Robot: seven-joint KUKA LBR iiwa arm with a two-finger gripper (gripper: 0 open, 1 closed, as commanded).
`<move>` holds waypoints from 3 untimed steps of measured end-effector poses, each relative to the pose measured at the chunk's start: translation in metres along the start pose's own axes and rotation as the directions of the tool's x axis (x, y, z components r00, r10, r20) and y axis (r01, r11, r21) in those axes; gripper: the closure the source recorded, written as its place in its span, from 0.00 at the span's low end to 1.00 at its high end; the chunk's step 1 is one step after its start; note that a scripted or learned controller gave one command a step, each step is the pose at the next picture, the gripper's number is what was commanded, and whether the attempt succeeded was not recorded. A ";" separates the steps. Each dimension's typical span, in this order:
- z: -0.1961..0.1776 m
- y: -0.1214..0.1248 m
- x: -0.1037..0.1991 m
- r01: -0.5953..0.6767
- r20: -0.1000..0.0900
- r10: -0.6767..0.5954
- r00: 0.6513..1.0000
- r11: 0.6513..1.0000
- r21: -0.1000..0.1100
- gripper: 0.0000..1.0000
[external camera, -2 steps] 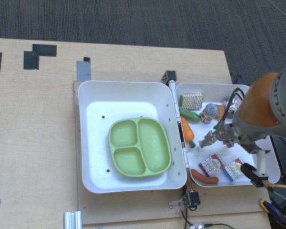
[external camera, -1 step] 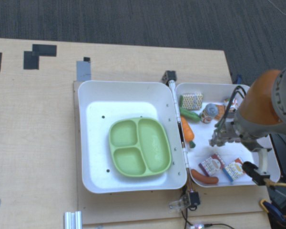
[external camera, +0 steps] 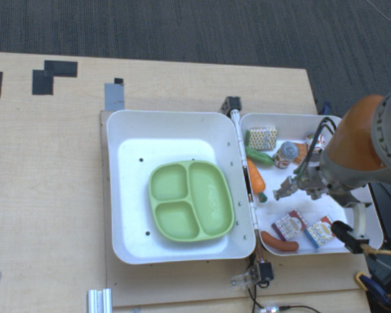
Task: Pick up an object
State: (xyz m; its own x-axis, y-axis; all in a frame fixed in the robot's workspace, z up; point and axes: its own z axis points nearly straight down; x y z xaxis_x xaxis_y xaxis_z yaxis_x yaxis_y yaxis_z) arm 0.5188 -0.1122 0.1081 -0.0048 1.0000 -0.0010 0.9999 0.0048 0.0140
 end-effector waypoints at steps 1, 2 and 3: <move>0.020 -0.029 0.026 -0.006 0.004 0.006 1.000 1.000 0.001 0.00; 0.009 -0.027 0.027 -0.004 0.004 0.004 1.000 1.000 -0.004 1.00; 0.009 -0.027 0.027 -0.004 0.003 0.004 1.000 1.000 -0.004 0.00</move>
